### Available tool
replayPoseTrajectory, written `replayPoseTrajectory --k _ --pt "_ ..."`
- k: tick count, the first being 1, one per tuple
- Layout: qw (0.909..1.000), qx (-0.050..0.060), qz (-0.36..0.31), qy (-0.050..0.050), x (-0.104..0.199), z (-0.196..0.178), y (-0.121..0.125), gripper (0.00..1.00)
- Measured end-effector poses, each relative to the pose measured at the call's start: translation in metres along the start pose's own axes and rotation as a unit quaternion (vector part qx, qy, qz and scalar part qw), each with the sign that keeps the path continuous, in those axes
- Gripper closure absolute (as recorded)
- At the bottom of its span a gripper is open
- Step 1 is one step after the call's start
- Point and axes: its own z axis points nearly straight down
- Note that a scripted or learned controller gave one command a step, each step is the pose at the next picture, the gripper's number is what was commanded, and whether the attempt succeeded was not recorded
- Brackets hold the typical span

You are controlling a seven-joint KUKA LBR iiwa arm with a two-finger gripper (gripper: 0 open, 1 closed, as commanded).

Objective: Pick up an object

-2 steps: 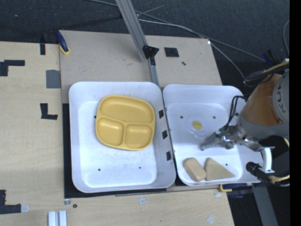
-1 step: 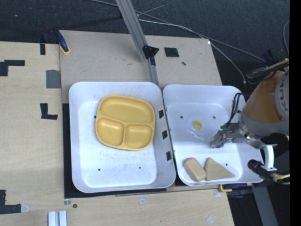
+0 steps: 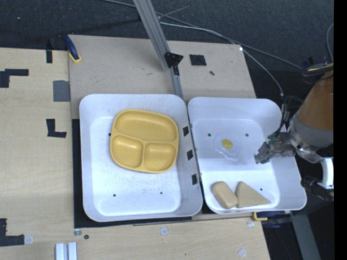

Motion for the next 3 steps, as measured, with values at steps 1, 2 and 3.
replayPoseTrajectory --k 1,2,3 --pt "1.0000 0.000 0.000 0.000 0.000 -0.053 0.001 1.00" --pt "1.0000 0.002 -0.003 0.001 0.054 -0.044 0.012 1.00" --pt "1.0000 0.002 -0.004 0.002 0.111 -0.056 0.024 1.00"
